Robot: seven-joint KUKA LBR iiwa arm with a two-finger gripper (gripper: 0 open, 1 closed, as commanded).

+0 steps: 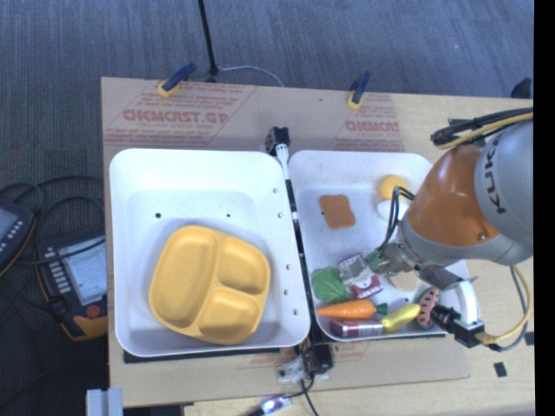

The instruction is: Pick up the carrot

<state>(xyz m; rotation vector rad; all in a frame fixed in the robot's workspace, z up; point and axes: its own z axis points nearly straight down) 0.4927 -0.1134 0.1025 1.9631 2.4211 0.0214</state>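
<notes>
The carrot (347, 309), orange with a green end, lies flat near the front edge of the right bin (364, 167). My gripper (388, 262) hangs low over the bin's right half, just above and to the right of the carrot, among the clutter. The grey arm with its orange band (444, 208) covers most of it. Nothing can be seen held in it.
Around the carrot lie a green leafy piece (328, 282), a silver and red packet (357, 271), a yellow banana-like piece (401, 316) and a dark red item (354, 328). A brown slice (336, 211) and a yellow fruit (392, 185) sit further back. A yellow divided plate (210, 282) lies in the left bin (139, 180).
</notes>
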